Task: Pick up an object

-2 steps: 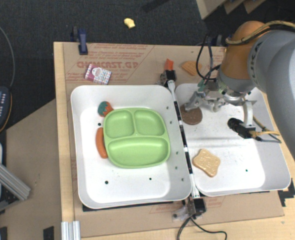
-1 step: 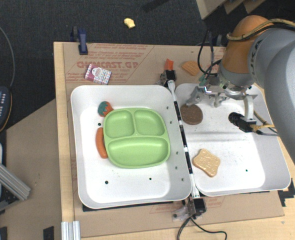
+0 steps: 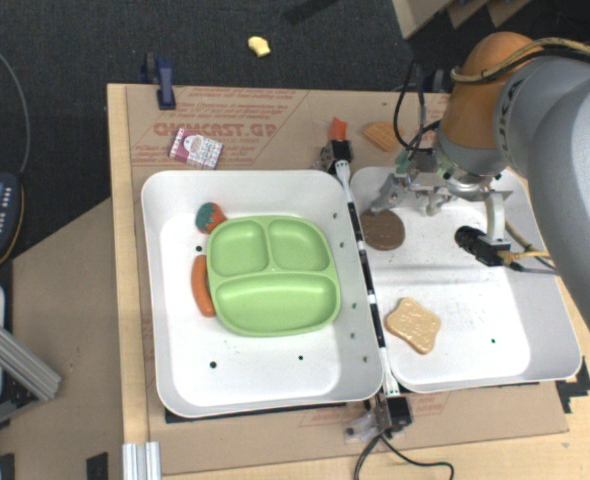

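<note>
Jaws state unclear, over right bin, brown disc beside, cracker nearer

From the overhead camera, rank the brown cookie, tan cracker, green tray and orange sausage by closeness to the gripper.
From the gripper:
1. Brown cookie, right bin, just beside it.
2. Tan cracker, right bin, nearer the camera.
3. Green tray, left bin.
4. Orange sausage, beyond the tray's far side.

Green tray (brown cookie)

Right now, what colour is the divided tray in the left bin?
Light green. The divided tray shows plainly in the camera view, with three compartments.
</note>
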